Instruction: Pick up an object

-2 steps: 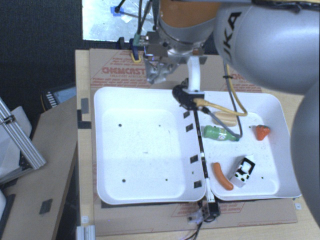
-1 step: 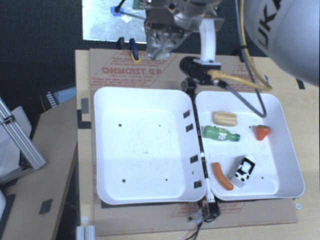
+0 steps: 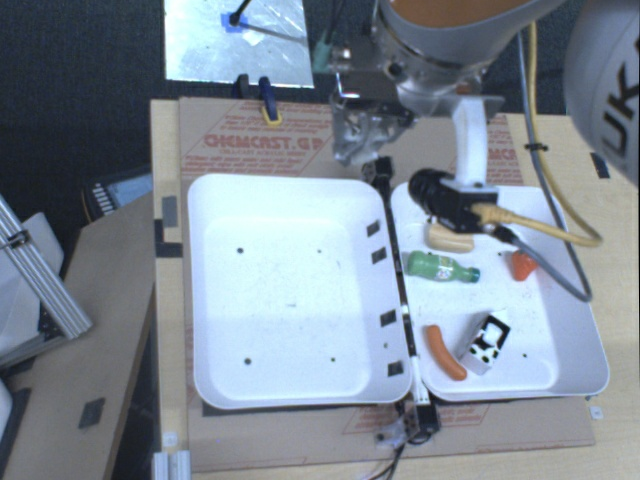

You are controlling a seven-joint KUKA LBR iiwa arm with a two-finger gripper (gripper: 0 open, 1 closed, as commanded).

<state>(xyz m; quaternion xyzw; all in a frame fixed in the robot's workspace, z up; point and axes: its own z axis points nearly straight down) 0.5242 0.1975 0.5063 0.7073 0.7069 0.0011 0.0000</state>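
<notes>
So, gripper (image 3: 362, 146) up at the far rims

It hangs over the far edge where the left bin (image 3: 290, 268) and right bin (image 3: 590, 358) meet; can't tell how open it is or whether it's holding anything. Objects all lie in the right bin: green bottle (image 3: 441, 267) mid-bin, tan piece (image 3: 449, 238) just beyond it, red-orange piece (image 3: 522, 265) near the right edge, orange sausage (image 3: 445, 352) and black-and-white block (image 3: 487, 341) side by side at the near edge.

The left bin (image 3: 290, 288) offers open floor throughout. In the right bin (image 3: 545, 318) a green bottle (image 3: 440, 267), sausage (image 3: 445, 352), checkered block (image 3: 487, 341) and red piece (image 3: 522, 265) lie apart, gaps between them.
</notes>
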